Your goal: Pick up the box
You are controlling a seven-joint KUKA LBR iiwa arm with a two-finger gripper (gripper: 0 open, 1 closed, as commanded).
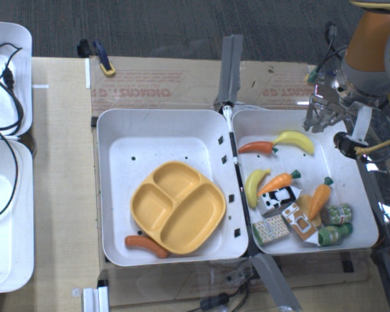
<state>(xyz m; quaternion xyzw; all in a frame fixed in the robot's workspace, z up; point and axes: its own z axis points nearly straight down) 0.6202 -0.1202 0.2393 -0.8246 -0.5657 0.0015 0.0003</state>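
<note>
Dark carpet behind desk [58, 174]; gripper [325, 117] hovers, spread and unladen, at right bin's [370, 233] far edge; box [270, 228] not yet lifted.

The left bin [110, 174] holds a yellow divided plate [179, 207] toward its front edge, with a sausage [145, 245] touching the plate near the front left corner. In the right bin [357, 187], a banana [294, 140] and a red chili [257, 148] lie near the back edge; a second banana [254, 185] and two carrots [279, 181] [319, 199] sit mid-bin, and two green cans [337, 225] rest at the front right corner.
</note>
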